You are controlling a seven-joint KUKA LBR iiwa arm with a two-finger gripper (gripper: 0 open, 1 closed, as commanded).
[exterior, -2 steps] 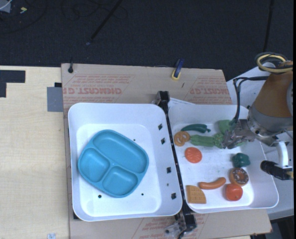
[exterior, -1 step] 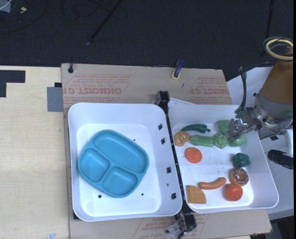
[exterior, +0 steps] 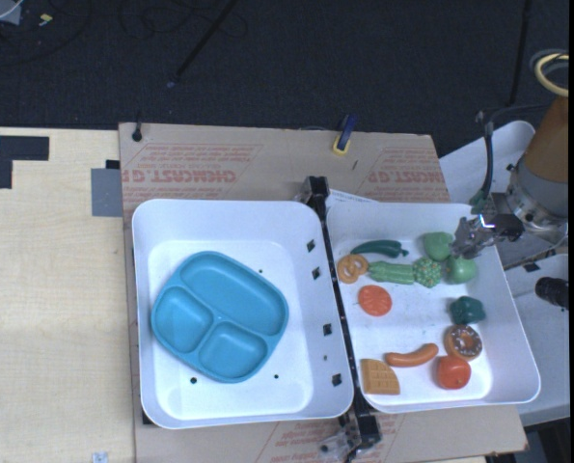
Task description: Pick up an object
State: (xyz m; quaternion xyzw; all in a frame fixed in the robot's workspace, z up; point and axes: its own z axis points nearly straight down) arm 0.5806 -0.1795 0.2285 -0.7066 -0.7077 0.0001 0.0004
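The right bin (exterior: 518,355) holds several toy foods. Among them are a dark green chili (exterior: 378,249), an orange ring (exterior: 351,268), a green pod (exterior: 393,273), broccoli (exterior: 427,274), an orange-red tomato (exterior: 374,300), a dark green pepper (exterior: 467,309), a donut (exterior: 462,340), a sausage (exterior: 411,356), a red tomato (exterior: 451,372) and a waffle (exterior: 380,376). My gripper (exterior: 468,233) hangs over the bin's far right corner. It is just above a pale green piece (exterior: 461,270) and beside a green ball (exterior: 438,246). Nothing is visibly held.
The left bin (exterior: 161,230) holds a blue divided plate (exterior: 221,314). A black divider clip (exterior: 317,193) joins the bins at the back. A yellow-and-blue clamp (exterior: 343,136) sits on the cardboard behind them. The arm's grey body (exterior: 542,186) stands past the right bin's far edge.
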